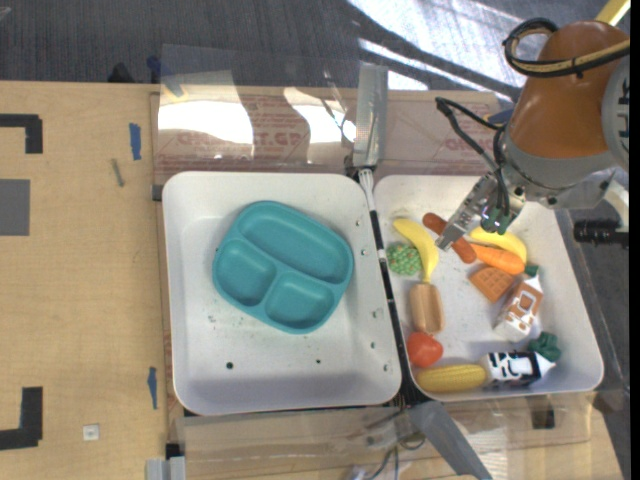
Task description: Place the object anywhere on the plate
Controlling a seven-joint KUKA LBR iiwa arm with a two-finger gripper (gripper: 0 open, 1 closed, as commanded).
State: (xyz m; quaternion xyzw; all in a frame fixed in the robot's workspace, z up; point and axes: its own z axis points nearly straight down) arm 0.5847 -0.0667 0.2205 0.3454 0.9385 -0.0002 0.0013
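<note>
A teal divided plate [284, 265] lies in the left white bin [190, 368], with nothing on it. The right bin [580, 358] holds several toy foods: a banana [418, 244], a carrot [497, 258], a small yellow piece [499, 240], a red-brown sausage [436, 225] and a hot dog [427, 306]. My gripper [478, 226] hangs over the back of the right bin, just above the yellow piece and the carrot. It looks open, with nothing between its fingers.
A green ball [404, 260], an orange waffle [489, 283], a white and orange carton [520, 306], a tomato [424, 349], corn [450, 376] and a black-and-white toy [513, 366] crowd the right bin. A raised divider [382, 298] separates the bins.
</note>
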